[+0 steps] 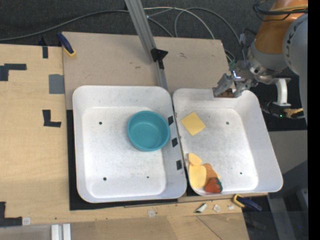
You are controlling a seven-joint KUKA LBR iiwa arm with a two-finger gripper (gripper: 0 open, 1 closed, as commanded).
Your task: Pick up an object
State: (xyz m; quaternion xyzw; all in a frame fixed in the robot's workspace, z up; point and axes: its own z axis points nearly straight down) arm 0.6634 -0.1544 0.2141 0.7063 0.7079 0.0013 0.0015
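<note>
My gripper (226, 90) hangs over the far rim of the right bin (250, 149), near its back middle. A small brownish patch shows at its tip, too small to identify. A flat yellow square (193, 123) lies in the right bin's back left part, left of and nearer than the gripper. A heap of yellow, orange and red pieces (204, 176) rests in that bin's front left corner. A teal bowl (147, 130) stands upright in the left bin (95, 149), right of its centre.
A grey metal post (145, 29) slants across the board behind the bins. Cables (200, 19) trail over the dark floor at the back. Yellow and blue clamps sit at the board's back left (66, 44) and front right (242, 201).
</note>
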